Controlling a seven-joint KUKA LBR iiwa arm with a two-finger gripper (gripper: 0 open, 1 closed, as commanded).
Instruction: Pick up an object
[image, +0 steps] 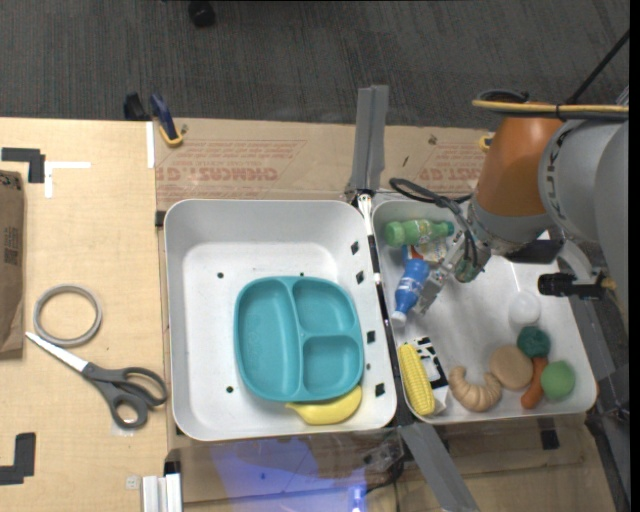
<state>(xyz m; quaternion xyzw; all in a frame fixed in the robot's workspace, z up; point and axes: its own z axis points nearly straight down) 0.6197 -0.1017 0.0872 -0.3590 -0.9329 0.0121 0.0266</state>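
blue bottle (410, 283) beside gripper (446, 274)

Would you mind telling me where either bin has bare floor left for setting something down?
The left bin has bare floor behind and left of the teal divided plate. The right bin is crowded: corn, croissant and vegetables line its front, bottles and the gripper fill its back, leaving a patch mid-floor.

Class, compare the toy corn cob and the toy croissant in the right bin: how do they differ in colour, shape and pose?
The corn cob is yellow; the croissant is tan. The corn cob is straight, while the croissant curves like a crescent. The corn cob lies along the bin's left wall; the croissant sits further right. Both lie flat near the right bin's front edge.
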